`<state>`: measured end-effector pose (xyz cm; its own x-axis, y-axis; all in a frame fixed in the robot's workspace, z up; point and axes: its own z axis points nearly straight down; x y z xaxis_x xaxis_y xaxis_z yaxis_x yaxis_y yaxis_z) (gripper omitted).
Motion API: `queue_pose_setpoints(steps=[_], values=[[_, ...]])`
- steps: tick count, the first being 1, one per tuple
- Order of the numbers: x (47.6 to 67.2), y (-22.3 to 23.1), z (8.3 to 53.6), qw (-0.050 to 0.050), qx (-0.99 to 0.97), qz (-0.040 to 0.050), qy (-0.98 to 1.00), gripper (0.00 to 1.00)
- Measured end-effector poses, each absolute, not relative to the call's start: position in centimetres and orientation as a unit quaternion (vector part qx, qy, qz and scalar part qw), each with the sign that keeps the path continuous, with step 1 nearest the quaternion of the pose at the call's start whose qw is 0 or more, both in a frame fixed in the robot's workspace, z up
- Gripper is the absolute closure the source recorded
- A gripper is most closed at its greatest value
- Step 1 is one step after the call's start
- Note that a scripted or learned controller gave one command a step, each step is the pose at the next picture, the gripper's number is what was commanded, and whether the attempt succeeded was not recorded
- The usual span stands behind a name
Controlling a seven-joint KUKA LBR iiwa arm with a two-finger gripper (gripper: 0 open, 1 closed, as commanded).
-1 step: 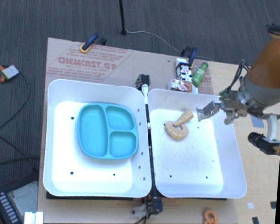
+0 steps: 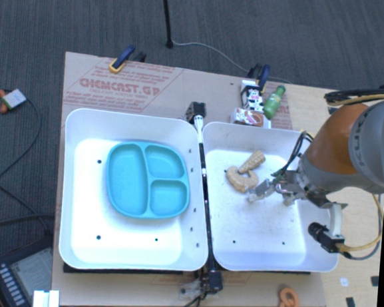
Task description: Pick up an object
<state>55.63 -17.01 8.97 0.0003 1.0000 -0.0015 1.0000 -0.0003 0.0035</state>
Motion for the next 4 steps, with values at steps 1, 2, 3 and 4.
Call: queue_pose_setpoints(steps=[1, 2, 3, 4], values=[[49.8, -15.1, 8.8, 0.005, 0.707, 0.0022, 0.707, 0.00], [49.9, -15.2, 9.8, 0.008, 0.708, 0.0022, 0.706, 1.00], [53.1, -9.7, 12.9, 0.000, 0.706, 0.0000, 0.708, 1.00], [56.5, -11.6, 12.7, 0.000, 0.707, -0.0006, 0.707, 1.00]])
